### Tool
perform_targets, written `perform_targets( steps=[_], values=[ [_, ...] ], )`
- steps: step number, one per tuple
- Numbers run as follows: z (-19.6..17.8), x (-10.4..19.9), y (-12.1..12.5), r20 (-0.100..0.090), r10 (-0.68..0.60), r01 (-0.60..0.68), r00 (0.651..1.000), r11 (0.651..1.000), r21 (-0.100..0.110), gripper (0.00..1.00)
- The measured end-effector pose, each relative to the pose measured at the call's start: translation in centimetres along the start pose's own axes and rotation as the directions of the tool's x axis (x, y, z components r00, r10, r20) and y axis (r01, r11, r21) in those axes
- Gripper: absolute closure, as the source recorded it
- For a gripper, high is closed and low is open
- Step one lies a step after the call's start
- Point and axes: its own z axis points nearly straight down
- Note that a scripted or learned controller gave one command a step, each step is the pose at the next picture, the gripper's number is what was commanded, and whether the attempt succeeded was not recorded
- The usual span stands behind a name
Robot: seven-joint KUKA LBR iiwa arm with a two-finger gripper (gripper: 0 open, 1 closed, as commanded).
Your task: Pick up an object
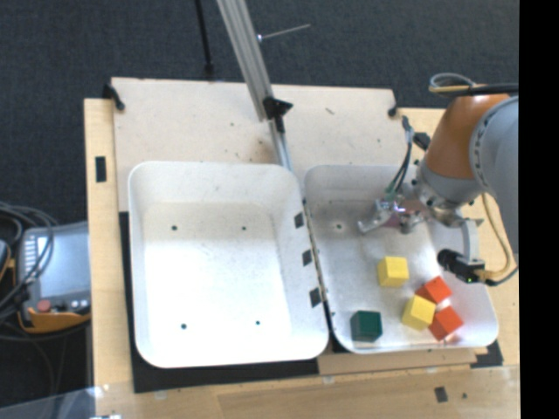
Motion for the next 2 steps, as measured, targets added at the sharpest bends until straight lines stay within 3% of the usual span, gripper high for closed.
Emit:
perform_targets(
  steps=[1, 2],
  values=[
    [-1.5, -0.1, 0.1, 0.001, 0.002, -0.002, 1.000, 1.000, -0.007, 1.00],
    [-6.4, -1.1, 0.1, 0.000, 0.000, 0.000, 1.000, 1.000, -0.009, 1.00]
  ],
)
